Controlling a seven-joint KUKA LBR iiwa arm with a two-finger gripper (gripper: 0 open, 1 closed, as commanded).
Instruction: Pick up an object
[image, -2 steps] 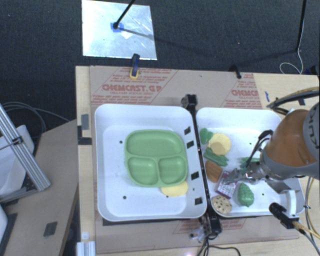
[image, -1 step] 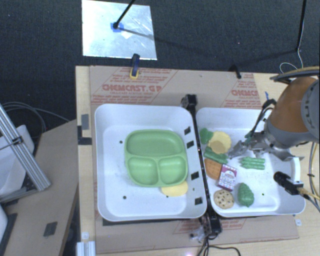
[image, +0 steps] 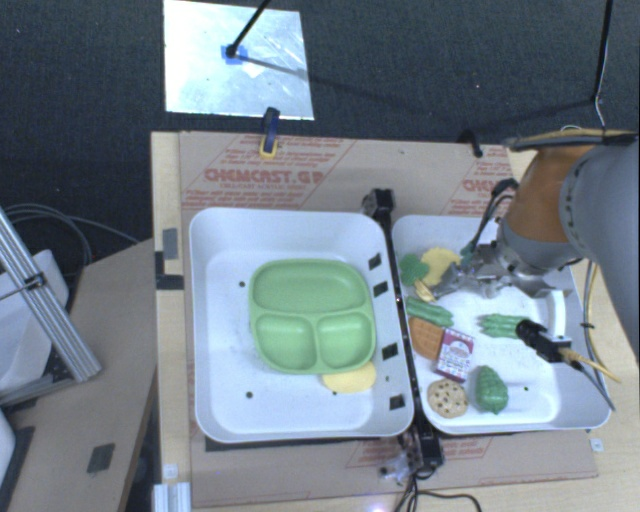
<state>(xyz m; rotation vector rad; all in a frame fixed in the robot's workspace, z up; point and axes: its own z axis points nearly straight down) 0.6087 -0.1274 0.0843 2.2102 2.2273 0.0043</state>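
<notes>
The grey arm with its orange band reached in from the right and hung low over the far part of the right-hand shallow white bin (image: 575, 405), and its two-finger gripper (image: 452, 283) sat at the bin's upper left, the metal fingertips aimed leftward and a little toward the camera. Whether those fingers were open or closed could not be told; they showed as a small dark-and-silver cluster with no clear gap and nothing plainly between them. The nearest candidate was the pale yellow, lumpy plastic food piece (image: 440, 264), which lay just beside the tips, on their far-left side, touching or almost touching them, with a small rounded green plastic piece (image: 411, 269) just left of it against the bin wall. A flat green strip of toy food (image: 428, 311) lay nearer the camera from the tips, its long axis running left to right. Farther off toward the near edge lay a small red-and-white carton (image: 455, 353), a round chocolate-chip cookie (image: 447, 397), a knobbly dark green toy vegetable (image: 489, 389) and a spiky green leafy piece (image: 503, 324). The left-hand white bin (image: 215, 300) held a light green three-compartment plastic plate (image: 310, 315) with a flat yellow piece (image: 350, 379) poking out from under its near edge, well apart from the gripper. By my judgement the move turned on the yellow piece lying just up and left of the tips.
</notes>
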